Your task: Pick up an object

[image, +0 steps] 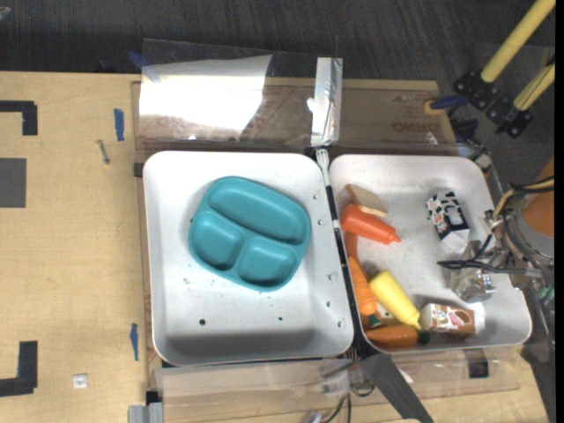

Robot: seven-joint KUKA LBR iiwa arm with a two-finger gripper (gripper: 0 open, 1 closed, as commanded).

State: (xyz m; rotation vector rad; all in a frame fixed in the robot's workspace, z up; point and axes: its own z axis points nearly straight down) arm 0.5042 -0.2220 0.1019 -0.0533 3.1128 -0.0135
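The right bin point(414, 170) holds several toys. An orange bottle point(370, 226) lies at its left side, with a tan block point(365, 200) just behind it. A carrot point(362, 287) runs along the left wall, a yellow piece point(395, 299) leans beside it, and a small bottle with a red and white label point(451, 318) lies at the front. A black and white toy point(446, 212) sits toward the back right. My gripper point(471, 271) hangs low over the bin's right side, above bare floor between the black and white toy and the labelled bottle. Nothing shows in its grasp.
The left bin point(176, 307) holds a teal divided plate point(250, 231). A metal divider point(326, 104) and a clear sheet point(207, 100) stand behind the bins. My arm's orange band point(539, 211) sits at the right edge. Yellow poles point(529, 25) cross the top right.
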